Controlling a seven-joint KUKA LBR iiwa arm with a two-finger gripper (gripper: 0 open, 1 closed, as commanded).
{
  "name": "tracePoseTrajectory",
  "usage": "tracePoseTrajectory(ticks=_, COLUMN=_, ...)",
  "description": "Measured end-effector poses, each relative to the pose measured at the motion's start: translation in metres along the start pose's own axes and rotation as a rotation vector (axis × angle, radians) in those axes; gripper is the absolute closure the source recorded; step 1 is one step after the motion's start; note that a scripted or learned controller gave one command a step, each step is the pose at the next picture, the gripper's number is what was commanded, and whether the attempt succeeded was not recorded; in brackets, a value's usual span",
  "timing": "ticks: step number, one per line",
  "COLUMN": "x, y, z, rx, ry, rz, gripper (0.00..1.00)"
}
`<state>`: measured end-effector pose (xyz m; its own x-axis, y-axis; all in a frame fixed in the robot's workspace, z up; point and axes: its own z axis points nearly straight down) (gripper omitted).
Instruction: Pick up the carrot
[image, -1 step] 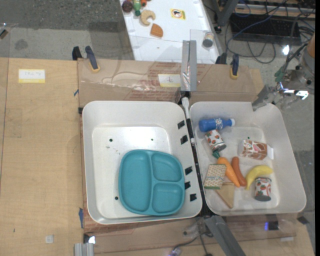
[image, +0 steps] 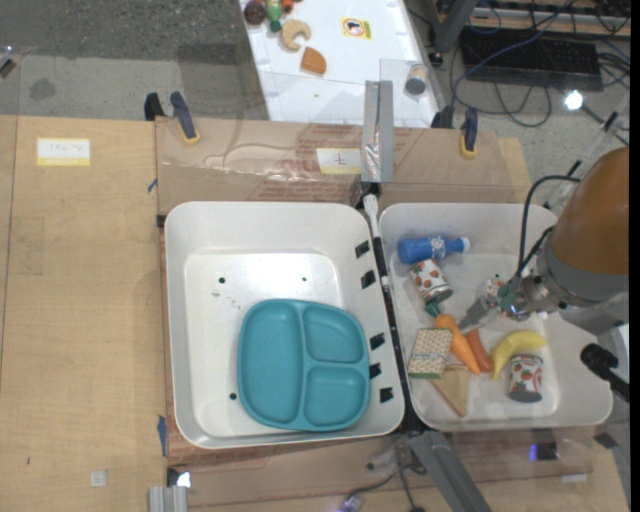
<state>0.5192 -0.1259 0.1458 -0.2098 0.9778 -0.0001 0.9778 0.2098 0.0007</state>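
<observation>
- Currently, you will find the carrot (image: 463, 344) lying in the right bin (image: 590, 410), at about 7 o'clock from the bin's centre.
- Note the box (image: 431, 353) at the carrot's 9 o'clock and the banana (image: 517, 349) at its 3 o'clock.
- Locate the gripper (image: 497, 298) at the carrot's 1 o'clock, near it; you cannot tell its opening.
- Observe the tray (image: 303, 366) in the left bin (image: 190, 330).
</observation>
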Motion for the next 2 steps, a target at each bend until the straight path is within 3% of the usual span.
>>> tracePoseTrajectory(ticks=1, x=0.0206, y=0.0275, z=0.0489, rx=-0.011, ry=-0.02, rz=-0.004, gripper=0.0)
tracePoseTrajectory(ticks=2, x=0.0278, y=0.027, z=0.0433, rx=-0.005, ry=-0.003, rz=-0.005, gripper=1.0)
